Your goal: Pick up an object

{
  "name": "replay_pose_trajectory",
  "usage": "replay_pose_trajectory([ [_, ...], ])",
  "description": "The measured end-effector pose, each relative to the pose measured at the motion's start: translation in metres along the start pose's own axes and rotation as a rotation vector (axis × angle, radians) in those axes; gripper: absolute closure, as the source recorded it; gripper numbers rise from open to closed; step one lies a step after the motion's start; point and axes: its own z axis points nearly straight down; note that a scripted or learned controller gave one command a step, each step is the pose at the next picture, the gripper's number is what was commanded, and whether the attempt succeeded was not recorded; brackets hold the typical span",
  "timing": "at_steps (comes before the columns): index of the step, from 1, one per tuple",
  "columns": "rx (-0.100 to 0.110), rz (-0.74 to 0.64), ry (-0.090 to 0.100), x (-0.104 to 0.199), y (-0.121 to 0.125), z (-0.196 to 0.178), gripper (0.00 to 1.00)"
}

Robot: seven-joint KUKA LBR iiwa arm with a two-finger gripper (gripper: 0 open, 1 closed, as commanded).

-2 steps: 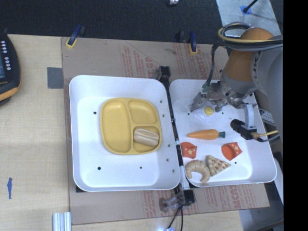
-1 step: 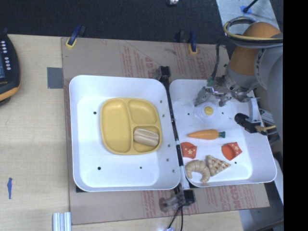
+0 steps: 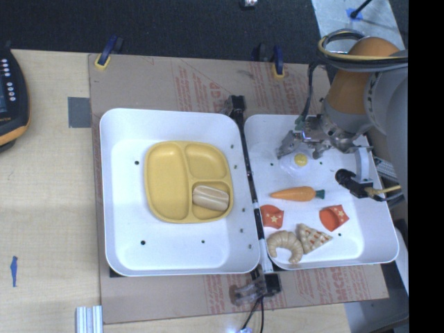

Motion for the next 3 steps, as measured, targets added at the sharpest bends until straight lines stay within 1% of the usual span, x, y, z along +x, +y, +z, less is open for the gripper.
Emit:
replay_pose_trajectory([
  [1,-0.004,-0.001,-0.001,0.027,0.011,0.000,0.00],
  [2,-0.001,0.002,0.000,-0.010,-0.001,0.000,0.00],
  [3,0.000,0.000,0.001,-0.004,0.000,0.000,0.00],
])
